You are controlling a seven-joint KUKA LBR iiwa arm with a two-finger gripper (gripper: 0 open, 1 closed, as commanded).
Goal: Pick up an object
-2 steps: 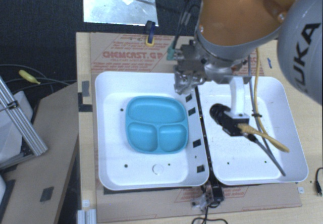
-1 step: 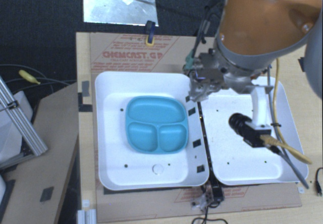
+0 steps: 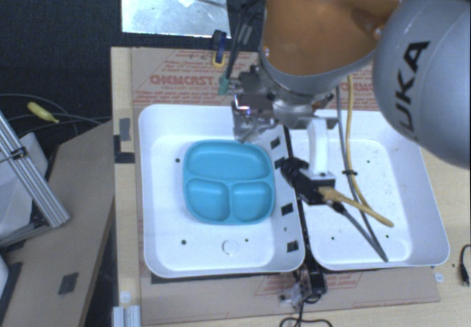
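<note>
Blue plastic, a three-part tray (image 3: pixel 227 182) lies flat in the left bin (image 3: pixel 165 244), near its middle and toward its right side. Just past the tray's far right edge, the gripper (image 3: pixel 246 129) hangs low over that bin; whether it is released or clenched cannot be told, and nothing shows in its grasp. Right of it, the right bin (image 3: pixel 397 200) lies under the grey arm (image 3: pixel 419 60), which enters from the far right.

Light-blue divided plate (image 3: pixel 227 182), white bins (image 3: pixel 165 171), grey arm (image 3: pixel 419 75) with orange band (image 3: pixel 316 16).
</note>
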